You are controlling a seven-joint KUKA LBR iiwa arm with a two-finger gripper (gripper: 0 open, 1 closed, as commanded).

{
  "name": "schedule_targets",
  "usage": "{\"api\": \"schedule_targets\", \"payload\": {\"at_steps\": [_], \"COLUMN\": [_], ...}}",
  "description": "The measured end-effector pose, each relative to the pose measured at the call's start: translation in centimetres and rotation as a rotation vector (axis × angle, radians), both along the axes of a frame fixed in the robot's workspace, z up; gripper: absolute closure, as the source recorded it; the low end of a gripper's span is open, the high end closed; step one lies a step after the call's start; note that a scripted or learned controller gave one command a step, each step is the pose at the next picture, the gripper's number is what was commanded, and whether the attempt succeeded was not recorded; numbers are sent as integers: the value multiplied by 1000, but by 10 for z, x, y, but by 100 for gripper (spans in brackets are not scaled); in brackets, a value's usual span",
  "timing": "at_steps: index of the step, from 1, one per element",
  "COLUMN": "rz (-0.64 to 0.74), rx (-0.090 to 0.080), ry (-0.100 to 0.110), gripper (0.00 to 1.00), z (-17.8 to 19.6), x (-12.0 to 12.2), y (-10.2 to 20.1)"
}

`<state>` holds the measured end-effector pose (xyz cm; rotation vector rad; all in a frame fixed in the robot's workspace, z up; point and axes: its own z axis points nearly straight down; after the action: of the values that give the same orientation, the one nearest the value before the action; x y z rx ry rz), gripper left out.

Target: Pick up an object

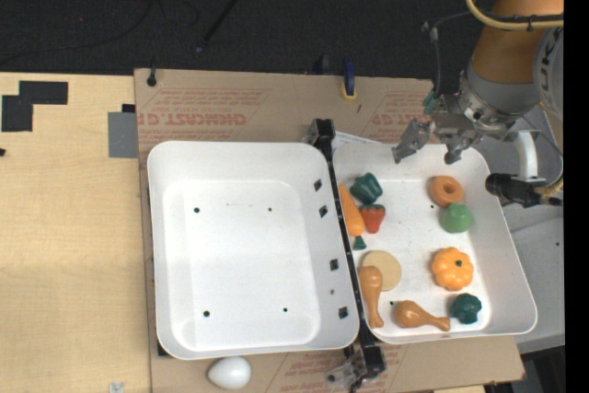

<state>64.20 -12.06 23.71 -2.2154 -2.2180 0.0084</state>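
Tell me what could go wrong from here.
1. The end effector hangs over the right bin's far rim, so a straight descent may hit the rim.
2. The donut lies flat, so fingers may slide off.
3. The carrot and strawberry touch, so a grab there may nudge both.

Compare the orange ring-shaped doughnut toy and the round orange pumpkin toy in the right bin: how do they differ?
The orange ring-shaped doughnut toy has a hole through its middle; the round orange pumpkin toy is solid, ribbed and has a small stem. The doughnut looks smaller and paler than the pumpkin. The doughnut lies near the bin's far edge, close under the gripper; the pumpkin sits nearer the camera. Both are orange and rest in the right white bin.
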Motion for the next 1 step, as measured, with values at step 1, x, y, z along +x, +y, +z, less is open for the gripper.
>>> {"api": "schedule_targets", "payload": {"at_steps": [1], "rz": [1], "rx": [3], "ry": [13], "gripper": [0], "z": [-133], "x": [-13], "y": [14]}}
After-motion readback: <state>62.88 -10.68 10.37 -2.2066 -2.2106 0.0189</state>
